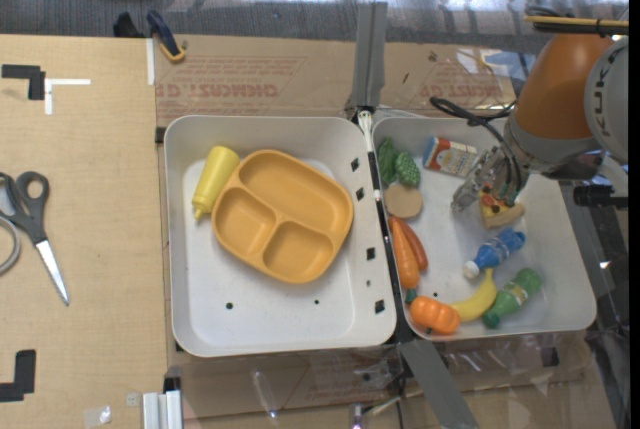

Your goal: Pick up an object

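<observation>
In the right bin (560,317), a small yellow-and-red toy (501,211) lies near the middle, directly under the gripper (487,187), which hangs low over it from the grey arm with its orange band (560,92). Whether the jaws are released or clenched cannot be told, nor whether they touch the toy. Just below the toy lies a blue bottle (497,250), then a banana (474,298) beside a green bottle (514,296) and an orange fruit (434,315) at the front edge. A carrot (405,252), a tan round piece (404,201), a green vegetable (397,164) and a small carton (451,156) sit toward the bin's left and back. The left bin (200,317) holds a yellow divided tray (280,214) and a yellow bottle (214,179). Scissors (35,227) rest on the bench (80,317).
</observation>
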Controlling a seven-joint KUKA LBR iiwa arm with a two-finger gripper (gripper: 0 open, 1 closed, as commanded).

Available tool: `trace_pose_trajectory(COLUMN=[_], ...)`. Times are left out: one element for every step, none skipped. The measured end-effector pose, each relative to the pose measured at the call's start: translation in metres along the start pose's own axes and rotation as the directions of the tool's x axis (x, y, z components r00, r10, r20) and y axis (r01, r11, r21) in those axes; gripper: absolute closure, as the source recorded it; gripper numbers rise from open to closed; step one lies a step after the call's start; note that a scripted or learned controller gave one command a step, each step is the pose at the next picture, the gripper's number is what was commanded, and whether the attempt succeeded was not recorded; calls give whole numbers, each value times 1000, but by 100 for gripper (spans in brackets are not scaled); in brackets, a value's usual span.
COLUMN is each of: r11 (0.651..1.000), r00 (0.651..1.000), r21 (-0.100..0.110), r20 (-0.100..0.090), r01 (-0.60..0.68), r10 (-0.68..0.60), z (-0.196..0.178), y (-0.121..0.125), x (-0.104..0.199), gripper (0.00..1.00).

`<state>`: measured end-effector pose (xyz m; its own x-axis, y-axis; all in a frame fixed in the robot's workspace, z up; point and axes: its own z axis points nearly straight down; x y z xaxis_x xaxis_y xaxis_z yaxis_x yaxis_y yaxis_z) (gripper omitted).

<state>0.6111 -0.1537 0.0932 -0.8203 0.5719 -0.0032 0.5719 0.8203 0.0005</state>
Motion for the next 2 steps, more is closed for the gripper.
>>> trace_pose_trajectory(r11=[1000,990], r00=[1000,990], r21=[-2,2], r20=[1,-3], r01=[-29,-142], r10=[29,142], z=[-100,-46], y=[68,31], x=[15,62], gripper=[100,100])
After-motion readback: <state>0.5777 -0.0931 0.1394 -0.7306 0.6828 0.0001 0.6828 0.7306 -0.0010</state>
